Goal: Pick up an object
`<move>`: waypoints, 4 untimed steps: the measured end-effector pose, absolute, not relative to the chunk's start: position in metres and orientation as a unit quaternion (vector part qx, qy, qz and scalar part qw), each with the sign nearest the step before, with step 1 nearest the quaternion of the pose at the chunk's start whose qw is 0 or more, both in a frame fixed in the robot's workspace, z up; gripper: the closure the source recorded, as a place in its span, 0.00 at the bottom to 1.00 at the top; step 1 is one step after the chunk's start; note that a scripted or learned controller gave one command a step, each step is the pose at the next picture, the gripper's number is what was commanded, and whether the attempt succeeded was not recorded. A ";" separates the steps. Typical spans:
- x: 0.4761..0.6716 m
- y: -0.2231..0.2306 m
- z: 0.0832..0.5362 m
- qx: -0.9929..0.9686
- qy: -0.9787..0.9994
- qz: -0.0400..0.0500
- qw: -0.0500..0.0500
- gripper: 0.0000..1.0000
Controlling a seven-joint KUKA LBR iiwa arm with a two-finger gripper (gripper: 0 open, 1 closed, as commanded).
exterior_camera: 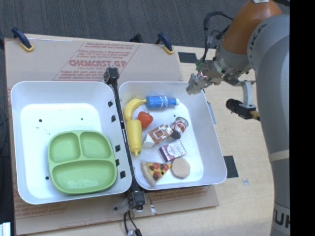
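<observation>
The right bin [209, 132] holds several toy foods: a blue bottle [161, 102], a yellow banana [131, 107], a red strawberry-like piece [144, 118], a yellow mustard bottle [134, 136], a small can [180, 125], a brown snack packet [160, 133], a purple-and-white box [173, 151], a pizza slice [156, 170] and a tan cookie [181, 168]. My gripper [196, 84] hangs above the bin's upper right corner, apart from every object, and nothing shows between its fingers.
The left bin [29, 102] carries a green divided plate [82, 161]. A black clip [111, 74] joins the bins at the back. Cardboard [98, 58] lies under both bins, held by blue clamps [165, 42]. The grey arm [268, 82] fills the right side.
</observation>
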State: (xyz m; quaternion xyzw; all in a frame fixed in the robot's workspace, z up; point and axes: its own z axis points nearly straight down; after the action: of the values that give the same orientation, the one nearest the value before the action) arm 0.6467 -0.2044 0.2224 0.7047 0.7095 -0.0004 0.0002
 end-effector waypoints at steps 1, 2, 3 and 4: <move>0.650 -0.151 0.253 0.705 0.710 0.001 0.001 1.00; 0.637 -0.111 0.226 0.705 0.710 -0.001 -0.001 1.00; 0.588 -0.092 0.234 0.706 0.709 -0.001 -0.001 1.00; 0.585 -0.055 0.226 0.705 0.710 -0.001 -0.001 1.00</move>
State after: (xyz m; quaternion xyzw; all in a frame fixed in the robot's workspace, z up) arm 0.5852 -0.0549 0.2260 0.7045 0.7097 -0.0012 -0.0010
